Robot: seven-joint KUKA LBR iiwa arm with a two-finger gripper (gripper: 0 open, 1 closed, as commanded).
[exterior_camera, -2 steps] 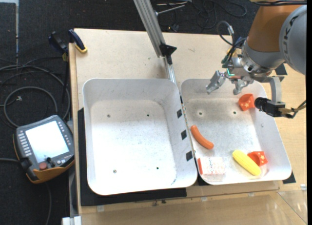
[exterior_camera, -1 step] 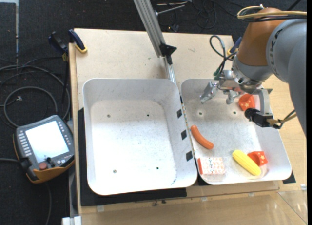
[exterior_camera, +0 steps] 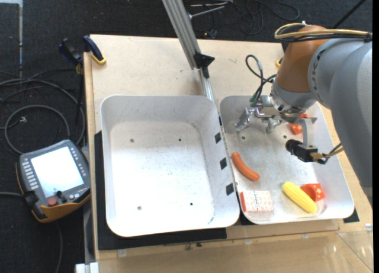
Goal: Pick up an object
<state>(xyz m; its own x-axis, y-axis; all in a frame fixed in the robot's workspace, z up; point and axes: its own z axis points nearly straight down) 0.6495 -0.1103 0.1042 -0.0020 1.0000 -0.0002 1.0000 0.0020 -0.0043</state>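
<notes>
A: Where is the claw (exterior_camera: 259, 119) now, and what is its state?

B: It hangs low over the far part of the right bin (exterior_camera: 331, 206); the two metal fingers stand apart, so it is released; nothing sits between them.

A: And the things it could pick?

B: All are in the right bin; a sausage (exterior_camera: 245, 166) lies near the middle, close to the wall shared with the left bin (exterior_camera: 112, 165); a small white and red box (exterior_camera: 257, 202) rests at the near edge; a yellow corn cob (exterior_camera: 299, 197) lies beside a red piece (exterior_camera: 314, 191) at the near right corner; a small orange piece (exterior_camera: 295, 128) sits under the wrist, partly hidden.

A: What may go wrong from here?

B: I think the claw is over bare floor of the bin, apart from every object; if it closes here it takes only air; the sausage is the nearest, yet it is round and smooth, so it may roll or slip out when the fingers squeeze it off centre.

A: Anything else?

B: The corn cob touches the red piece, or nearly; a grasp there may push both or catch the wrong one; the box is against the rim, so one finger may strike the wall.
</notes>
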